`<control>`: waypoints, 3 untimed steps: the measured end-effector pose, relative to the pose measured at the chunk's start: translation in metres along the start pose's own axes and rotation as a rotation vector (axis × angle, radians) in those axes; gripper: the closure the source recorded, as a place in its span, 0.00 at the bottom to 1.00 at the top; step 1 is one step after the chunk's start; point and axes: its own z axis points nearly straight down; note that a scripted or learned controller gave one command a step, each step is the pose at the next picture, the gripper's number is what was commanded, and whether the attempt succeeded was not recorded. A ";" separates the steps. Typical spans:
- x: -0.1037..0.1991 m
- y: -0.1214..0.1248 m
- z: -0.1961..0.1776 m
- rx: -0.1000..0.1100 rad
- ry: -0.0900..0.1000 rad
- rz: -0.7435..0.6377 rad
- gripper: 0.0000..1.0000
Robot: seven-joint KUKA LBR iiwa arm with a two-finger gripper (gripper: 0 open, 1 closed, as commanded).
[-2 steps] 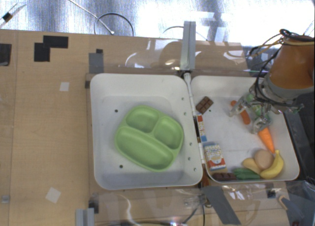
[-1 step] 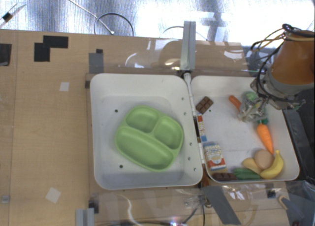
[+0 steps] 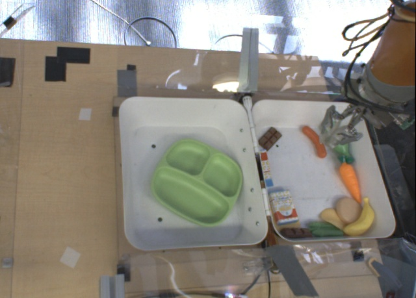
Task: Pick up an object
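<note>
Two white bins (image 3: 130, 225), one carrot (image 3: 350, 180)

**One fixed camera above the tabletop**

We look down at a slant from well above the tabletop (image 3: 58, 160), taking in both white bins (image 3: 130, 173). The pincer (image 3: 339, 129) sits far right; everything else spreads to its left.

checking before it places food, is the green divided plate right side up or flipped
Right side up: the green plate in the left bin shows three hollowed compartments facing up.
</note>
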 end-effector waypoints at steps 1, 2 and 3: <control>0.055 0.047 0.133 -0.022 0.018 -0.017 1.00; -0.013 0.056 0.141 -0.005 0.002 0.155 1.00; 0.016 0.005 0.065 -0.009 0.008 -0.229 1.00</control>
